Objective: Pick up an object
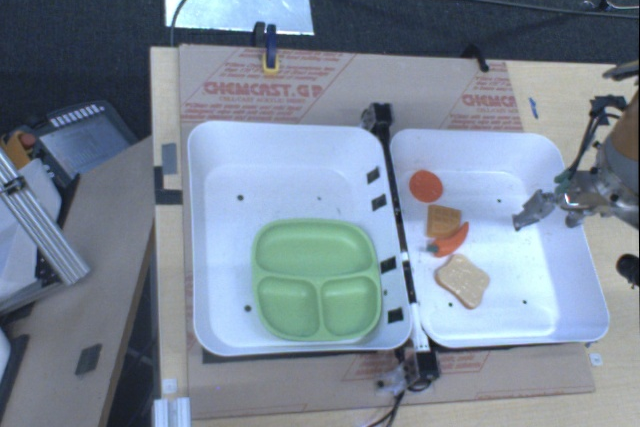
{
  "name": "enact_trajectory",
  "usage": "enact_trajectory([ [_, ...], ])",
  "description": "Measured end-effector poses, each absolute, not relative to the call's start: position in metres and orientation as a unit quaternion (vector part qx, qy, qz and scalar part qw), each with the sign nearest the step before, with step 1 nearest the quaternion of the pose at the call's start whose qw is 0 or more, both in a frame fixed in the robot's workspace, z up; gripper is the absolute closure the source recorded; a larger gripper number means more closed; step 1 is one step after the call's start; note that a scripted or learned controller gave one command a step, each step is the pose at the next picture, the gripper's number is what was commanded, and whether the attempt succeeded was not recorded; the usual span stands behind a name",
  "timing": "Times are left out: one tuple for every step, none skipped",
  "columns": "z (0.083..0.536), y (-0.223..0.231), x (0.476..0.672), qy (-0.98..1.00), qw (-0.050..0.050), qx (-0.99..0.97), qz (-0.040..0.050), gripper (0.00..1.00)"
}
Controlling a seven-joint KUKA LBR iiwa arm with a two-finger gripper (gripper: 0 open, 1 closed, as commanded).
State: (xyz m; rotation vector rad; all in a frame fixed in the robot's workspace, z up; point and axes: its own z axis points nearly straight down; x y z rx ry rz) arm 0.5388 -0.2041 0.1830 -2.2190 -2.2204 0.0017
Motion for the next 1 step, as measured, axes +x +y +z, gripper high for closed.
enact_trajectory([
  [0.1242,-0.2060,0.5465,-0.708,0.001,-0.707,0.0006,0.00],
])
